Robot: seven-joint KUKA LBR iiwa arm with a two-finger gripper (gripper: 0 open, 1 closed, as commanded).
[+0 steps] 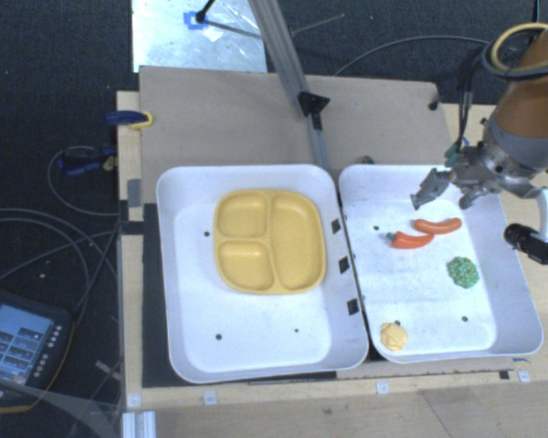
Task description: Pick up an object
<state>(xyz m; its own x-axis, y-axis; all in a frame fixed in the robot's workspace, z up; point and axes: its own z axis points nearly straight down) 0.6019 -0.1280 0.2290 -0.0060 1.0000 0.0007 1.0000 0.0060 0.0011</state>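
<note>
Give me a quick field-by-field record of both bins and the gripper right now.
left bin: yellow divided plate
right bin: two orange sausages, green broccoli piece, small yellow item near front corner
gripper: above the right bin's far side, just behind the sausages
held object: none visible between the fingers
task status: pick not yet done

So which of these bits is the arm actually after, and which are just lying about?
Could be picked, all in the right bin by the gripper:
- sausage
- carrot
- broccoli
- yellow lump

Just lying about:
- yellow tray in the left bin
- clamps at the bench edge
- handset on the floor
</note>
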